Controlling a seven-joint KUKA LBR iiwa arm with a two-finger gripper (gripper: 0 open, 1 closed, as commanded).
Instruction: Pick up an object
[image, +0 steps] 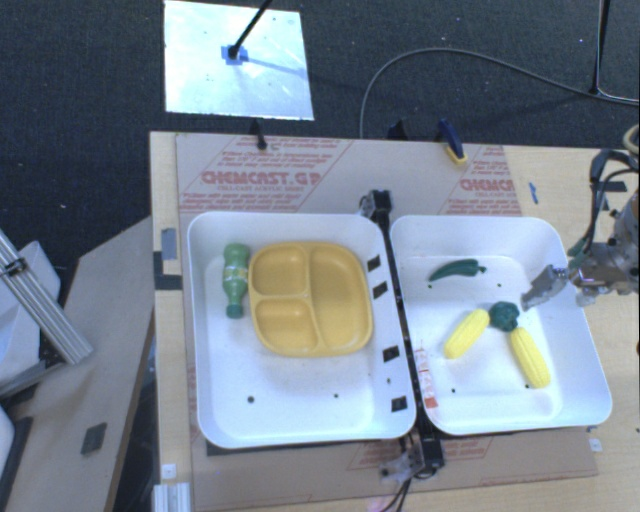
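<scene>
Bench (330, 165): it carried two shallow white bins side by side, with printed protective sheet showing along its far edge.
Left bin (215, 400): it held a yellow divided plate and a green bottle; nothing there had been approached.
Right bin (575, 400): it held four loose items, all lying on its floor.
Yellow divided plate (305, 298): it lay in the middle of the left bin, slightly toward the far edge.
Arm (625, 240): it reached in over the right bin's right edge, low near the far right corner.
Gripper (545, 285): it hung above the right side of the right bin, just beside the broccoli; whether the jaws were spread or closed could not be told, and nothing showed between them.
Green bottle (235, 280): it lay along the left bin's left edge, beside the plate.
Corn cob, right (530, 357): it lay toward the right bin's near right corner.
Corn cob, left (466, 333): it lay mid-bin, touching the broccoli.
Green pepper (456, 269): it lay near the right bin's far edge.
Broccoli (504, 316): it sat between the cobs' upper ends.
Progress: judged early; no object was lifted, so the grasp and raise remained.
</scene>
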